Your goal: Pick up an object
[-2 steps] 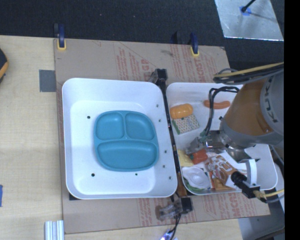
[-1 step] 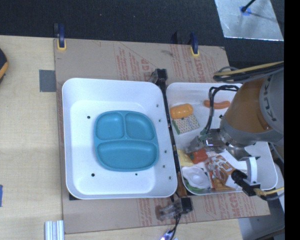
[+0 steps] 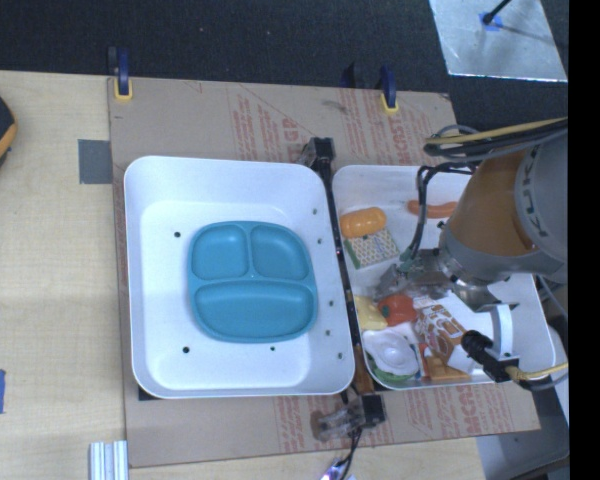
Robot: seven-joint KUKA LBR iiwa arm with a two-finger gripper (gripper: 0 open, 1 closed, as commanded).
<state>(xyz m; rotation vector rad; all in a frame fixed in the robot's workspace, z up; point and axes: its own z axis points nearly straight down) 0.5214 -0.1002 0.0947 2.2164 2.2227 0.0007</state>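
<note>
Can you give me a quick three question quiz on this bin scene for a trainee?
1. True or false: the blue divided plate lies in the left bin.
2. Which bin is the arm reaching over? A) left B) right
3. Fill in: the orange item near the right bin's far left corner lies in the same bin as the ____.

Key: 1 true; 2 B; 3 arm's claw
</note>
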